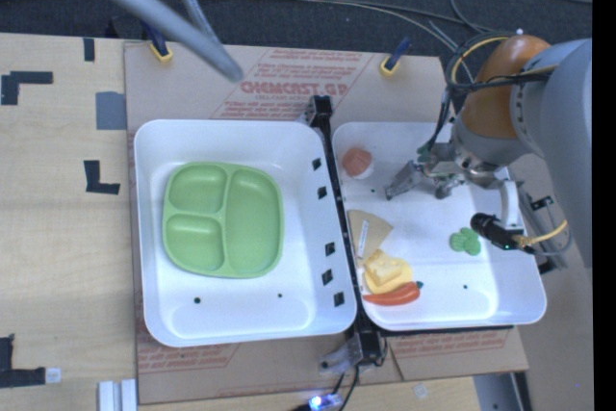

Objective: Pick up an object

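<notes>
Grey gripper [402, 187] hangs with fingers spread and holding nothing over the right bin [500, 303], near a pinkish round object [357, 161], with a green toy [466, 242] well apart.

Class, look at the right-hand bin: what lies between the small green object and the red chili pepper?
In the camera view, only bare white bin floor separates the small green object from the red chili pepper; a small dark dot marks that floor nearby.
</notes>
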`<state>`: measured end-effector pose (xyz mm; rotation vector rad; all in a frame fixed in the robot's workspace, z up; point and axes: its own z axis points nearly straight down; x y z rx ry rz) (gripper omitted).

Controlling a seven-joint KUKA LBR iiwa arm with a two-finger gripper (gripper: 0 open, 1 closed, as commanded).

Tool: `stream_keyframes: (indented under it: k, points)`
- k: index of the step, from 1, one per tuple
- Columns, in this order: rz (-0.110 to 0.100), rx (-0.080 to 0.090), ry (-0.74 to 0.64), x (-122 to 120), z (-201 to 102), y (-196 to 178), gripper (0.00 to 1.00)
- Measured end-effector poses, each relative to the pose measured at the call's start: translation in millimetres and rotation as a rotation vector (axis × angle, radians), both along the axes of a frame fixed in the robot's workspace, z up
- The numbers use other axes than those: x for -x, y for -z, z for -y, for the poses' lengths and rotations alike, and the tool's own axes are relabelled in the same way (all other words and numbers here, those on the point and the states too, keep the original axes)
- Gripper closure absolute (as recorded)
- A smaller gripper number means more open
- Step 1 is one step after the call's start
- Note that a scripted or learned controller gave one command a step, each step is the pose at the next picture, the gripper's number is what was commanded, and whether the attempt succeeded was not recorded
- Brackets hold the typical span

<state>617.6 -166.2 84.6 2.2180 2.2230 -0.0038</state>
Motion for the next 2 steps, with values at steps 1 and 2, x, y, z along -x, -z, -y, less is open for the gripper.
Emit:
stream_keyframes:
  k: [1, 2]
  points:
    - [0.004, 0.002, -0.001, -1, 0, -12, 1.00]
    - [0.002, -0.003, 0.002, 5, 0, -71, 1.00]
